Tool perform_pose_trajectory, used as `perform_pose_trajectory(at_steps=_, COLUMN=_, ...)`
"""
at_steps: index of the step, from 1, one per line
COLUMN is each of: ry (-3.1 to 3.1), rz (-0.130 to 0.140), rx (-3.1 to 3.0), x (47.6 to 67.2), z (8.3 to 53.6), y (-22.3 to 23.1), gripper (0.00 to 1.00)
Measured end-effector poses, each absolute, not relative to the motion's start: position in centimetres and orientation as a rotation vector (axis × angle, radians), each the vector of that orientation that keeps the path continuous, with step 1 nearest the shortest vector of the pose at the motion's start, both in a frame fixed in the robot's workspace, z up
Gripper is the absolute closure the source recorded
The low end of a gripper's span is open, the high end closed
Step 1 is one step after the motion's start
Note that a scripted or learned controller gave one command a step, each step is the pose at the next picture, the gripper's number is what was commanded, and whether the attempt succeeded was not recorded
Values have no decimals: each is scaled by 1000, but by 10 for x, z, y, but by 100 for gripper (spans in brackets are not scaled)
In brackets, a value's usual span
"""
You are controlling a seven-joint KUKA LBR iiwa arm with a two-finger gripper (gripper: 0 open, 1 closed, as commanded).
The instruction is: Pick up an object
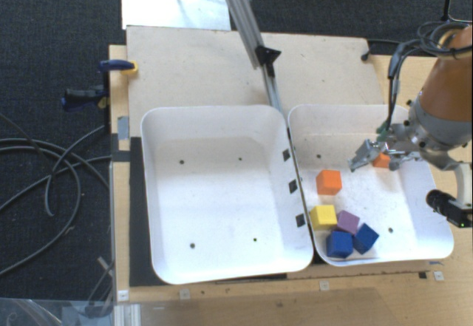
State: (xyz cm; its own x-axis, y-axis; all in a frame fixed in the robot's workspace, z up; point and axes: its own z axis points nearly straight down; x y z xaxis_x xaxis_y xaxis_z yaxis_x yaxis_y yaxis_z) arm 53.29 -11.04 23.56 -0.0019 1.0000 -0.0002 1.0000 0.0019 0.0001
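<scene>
two shallow white plastic bins side by side on a pale wooden bench (222, 66). the left white bin (159, 243) and the right white bin (436, 243) touch along their inner walls.

grey arm with the orange band (447, 88) enters from the right and leans over the right bin's upper right part. its two-finger metal gripper (373, 156) points left and downward. a small orange object (381, 161) sits right at the fingers and seems to be between them, but the view is too cluttered to be sure it is pinched; whether the fingers are spread or pressed together, cannot tell.

loose things in the right bin, all in its lower left part:
- orange foam cube (329, 182), alone, near the bin's middle, apart from the gripper, below and left of it.
- yellow foam cube (323, 216), close to the inner wall, just below the orange cube.
- purple foam cube (348, 222), just beside the yellow one on its right.
- two dark blue foam cubes, one (340, 243) at the bin's front wall, the other (366, 238) touching it on the right; the purple cube rests against both.

a slanted grey metal pole (244, 14) crosses the bench from the top down to where the bins meet. blue and yellow clamp (118, 66) on the bench's left edge. black cables (44, 169) lie on the dark carpet at left.
</scene>
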Motion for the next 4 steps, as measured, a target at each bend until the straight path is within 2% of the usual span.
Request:
perform_pose_trajectory(at_steps=1, ry=2220, rz=7, rx=2219, x=504, z=119, y=-88, gripper=0)
perform_pose_trajectory(at_steps=2, ry=2224, rz=4, rx=2213, x=552, z=90, y=-103, gripper=0)
perform_pose_trajectory(at_steps=3, ry=2226, rz=4, rx=2213, x=551, z=101, y=-103, gripper=100)
perform_pose_trajectory(at_steps=4, ry=2236, rz=13, rx=2203, x=567, z=194, y=9, gripper=100)
